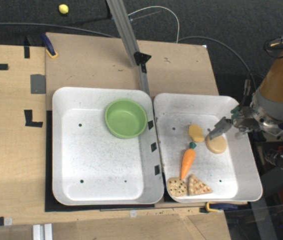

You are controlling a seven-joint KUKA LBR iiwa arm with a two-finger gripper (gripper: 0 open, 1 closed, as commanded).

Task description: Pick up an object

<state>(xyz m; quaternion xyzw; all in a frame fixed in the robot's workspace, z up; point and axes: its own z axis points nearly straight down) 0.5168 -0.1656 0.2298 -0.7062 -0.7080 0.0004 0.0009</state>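
In the right bin [231, 184] lie a small yellow piece [196, 132], a round tan bun-like piece [216, 144], an orange carrot [187, 162] with a green top, a round cracker [176, 186] and a triangular pizza slice [198, 186]. My gripper [216, 130] reaches in from the right, low over the bin, its dark tip between the yellow piece and the tan piece, just above the tan one. Nothing shows held in it.
A green bowl [125, 117] sits at the back right of the left bin [71, 184]. A grey metal pole [124, 26] slants over the bench toward the bins' divide. Cables loop behind the right bin. A yellow ball [63, 8] lies far back.
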